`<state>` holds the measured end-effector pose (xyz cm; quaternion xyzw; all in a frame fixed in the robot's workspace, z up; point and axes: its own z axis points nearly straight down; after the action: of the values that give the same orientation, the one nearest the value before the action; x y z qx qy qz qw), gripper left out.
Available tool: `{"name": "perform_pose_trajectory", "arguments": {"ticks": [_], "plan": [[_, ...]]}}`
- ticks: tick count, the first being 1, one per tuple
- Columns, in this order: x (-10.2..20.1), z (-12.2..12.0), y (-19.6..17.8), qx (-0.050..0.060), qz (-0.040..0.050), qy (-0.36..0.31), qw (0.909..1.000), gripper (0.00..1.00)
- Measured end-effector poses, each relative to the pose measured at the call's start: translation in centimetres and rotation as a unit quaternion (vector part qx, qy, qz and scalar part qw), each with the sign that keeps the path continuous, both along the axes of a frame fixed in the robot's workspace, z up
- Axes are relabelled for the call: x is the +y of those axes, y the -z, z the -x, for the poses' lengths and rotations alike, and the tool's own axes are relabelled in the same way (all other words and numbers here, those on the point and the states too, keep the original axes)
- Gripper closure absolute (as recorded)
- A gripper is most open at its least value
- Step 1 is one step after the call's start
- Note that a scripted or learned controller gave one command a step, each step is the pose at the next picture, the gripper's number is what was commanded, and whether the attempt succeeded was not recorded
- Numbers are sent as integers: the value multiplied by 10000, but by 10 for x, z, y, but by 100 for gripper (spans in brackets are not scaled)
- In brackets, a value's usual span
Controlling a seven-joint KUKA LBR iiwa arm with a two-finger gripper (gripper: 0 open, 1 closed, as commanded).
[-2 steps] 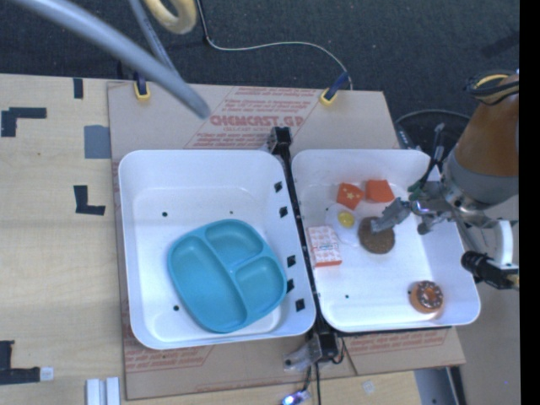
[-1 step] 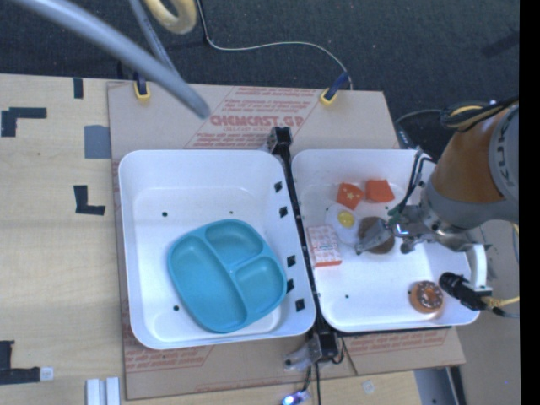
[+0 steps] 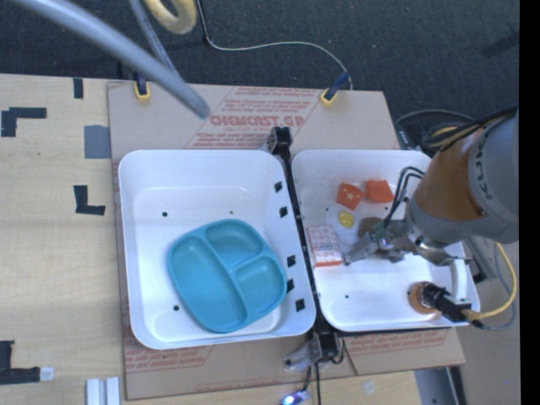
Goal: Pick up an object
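End effector point(image 3: 364, 247) is low inside the right bin point(image 3: 371, 310), fingers pointing left; whether they are released or clenched cannot be told. Objects in that bin: two orange blocks point(image 3: 364, 194) near the far wall, a small yellow piece point(image 3: 345, 220), and a white-and-red packet point(image 3: 322, 247) just left of the fingertips. Left bin point(image 3: 143, 226) holds a blue tray point(image 3: 226, 273).
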<state>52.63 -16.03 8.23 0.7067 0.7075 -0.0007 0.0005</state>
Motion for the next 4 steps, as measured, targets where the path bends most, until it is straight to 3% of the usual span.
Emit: {"name": "perform_pose_trajectory", "arguments": {"ticks": [1,4], "plan": [[-1,-1,-13,-11,7,0,10000,100],[15,-2,-175,-32,1,-6,10000,100]]}}
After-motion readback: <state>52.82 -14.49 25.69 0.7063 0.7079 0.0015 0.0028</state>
